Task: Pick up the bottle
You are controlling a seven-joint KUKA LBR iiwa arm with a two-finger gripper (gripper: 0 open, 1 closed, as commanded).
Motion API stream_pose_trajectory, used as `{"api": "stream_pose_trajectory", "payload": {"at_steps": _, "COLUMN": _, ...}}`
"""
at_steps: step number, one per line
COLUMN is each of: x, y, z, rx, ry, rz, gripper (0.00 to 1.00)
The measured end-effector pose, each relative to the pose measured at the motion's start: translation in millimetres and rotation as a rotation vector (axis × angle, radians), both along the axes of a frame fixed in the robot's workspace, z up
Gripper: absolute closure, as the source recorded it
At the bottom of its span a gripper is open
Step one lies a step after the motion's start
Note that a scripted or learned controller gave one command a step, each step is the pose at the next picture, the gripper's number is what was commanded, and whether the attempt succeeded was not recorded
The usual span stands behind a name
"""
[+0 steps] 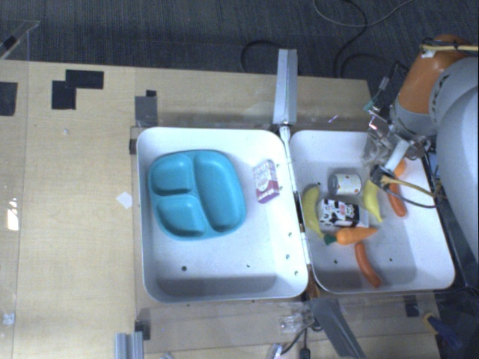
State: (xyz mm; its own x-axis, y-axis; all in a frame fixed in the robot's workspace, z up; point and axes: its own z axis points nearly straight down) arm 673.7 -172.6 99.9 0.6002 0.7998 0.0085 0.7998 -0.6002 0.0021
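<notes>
The claw (383,154) hangs over the right bin (419,271), up near its two o'clock corner; I cannot tell from here how it is set, and nothing shows in its grip. Just at its eight o'clock sits a small grey can (345,182). Below the can lies the bottle (338,213), on its side, white with black patches, about the middle of the bin. It is hemmed in: one banana (311,209) touches it at nine o'clock, another banana (372,201) at three o'clock, and a carrot (356,235) lies against it at six. A second carrot (367,265) lies further down, and a third carrot (396,194) lies by the right wall. Over in the left bin (217,275) are a blue tray (197,193) and a small carton (265,180), well apart from all this.

The crowding looks like the risk to me. A descent slightly off could land on the can or a banana instead, or nip a neighbour along with the bottle, and a round bottle lying down may roll away.
</notes>
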Motion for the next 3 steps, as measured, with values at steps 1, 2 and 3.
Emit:
{"api": "stream_pose_trajectory", "payload": {"at_steps": 1, "x": -5, "y": -8, "z": -10, "rx": 0.012, "ry": -0.001, "rz": -0.215, "gripper": 1.00}}
{"api": "stream_pose_trajectory", "payload": {"at_steps": 2, "x": -4, "y": -6, "z": 1, "rx": 0.012, "ry": -0.004, "rz": -0.207, "gripper": 1.00}}
{"api": "stream_pose_trajectory", "payload": {"at_steps": 3, "x": -11, "y": -20, "z": -13, "rx": -0.003, "ry": 0.004, "rz": -0.406, "gripper": 1.00}}
